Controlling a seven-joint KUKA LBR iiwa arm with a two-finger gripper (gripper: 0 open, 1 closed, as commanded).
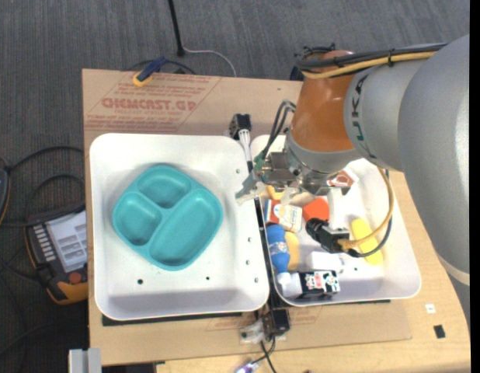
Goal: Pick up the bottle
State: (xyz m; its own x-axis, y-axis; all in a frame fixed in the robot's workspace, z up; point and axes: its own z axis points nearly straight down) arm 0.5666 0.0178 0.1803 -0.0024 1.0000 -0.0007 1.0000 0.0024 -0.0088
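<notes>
The bottle (277,245) is blue with a yellow patch and a white end. It lies lengthwise along the left wall of the right bin (403,278), among other items. My gripper (282,195) hangs below the orange band of the arm, low over the upper left of that bin and just above the bottle's far end. The wrist and its cables hide much of the gripper. I see nothing clearly held in it.
The right bin also holds an orange item (318,207), a yellow item (363,236), a black and white box (318,284) and a small white and orange pack (287,215). A teal divided plate (168,215) sits in the left bin (116,294).
</notes>
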